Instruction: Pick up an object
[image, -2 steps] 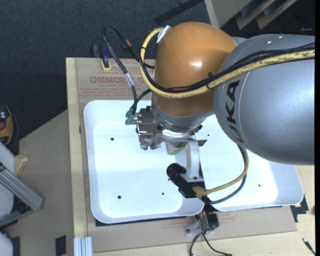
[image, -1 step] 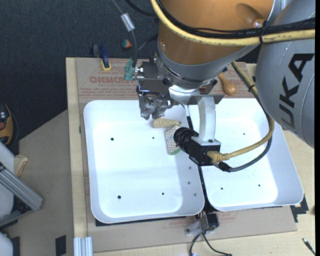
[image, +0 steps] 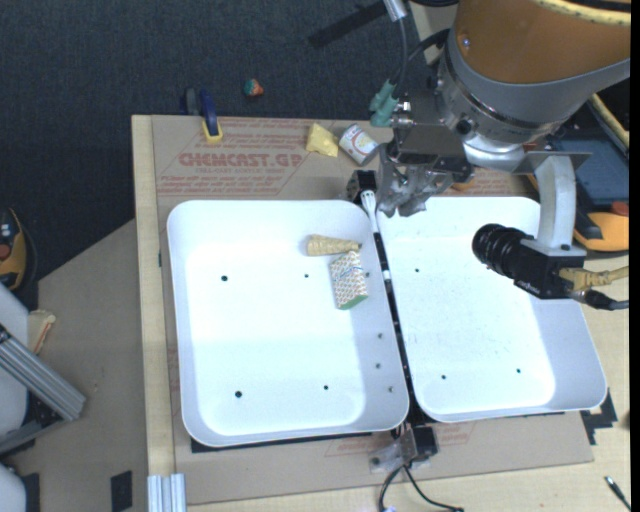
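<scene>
Our gripper (image: 405, 200) hangs over the far end of the ridge between the bins; we cannot tell its state. The likeliest targets, a tan cone-shaped piece (image: 331, 245) and a patterned packet (image: 348, 279), lie touching in the left bin (image: 200, 330), near its right wall

This looks like a robotics lab or test workshop. A grey and orange industrial arm (image: 530, 60) reaches over a plywood-coloured surface (image: 260, 150) printed with "CHEMCAST", which carries two shallow white bins (image: 200, 400) side by side. Loose cables (image: 400, 490) trail at the front edge, an aluminium extrusion (image: 40, 375) lies at left, and dark carpet (image: 90, 60) covers the floor.
</scene>
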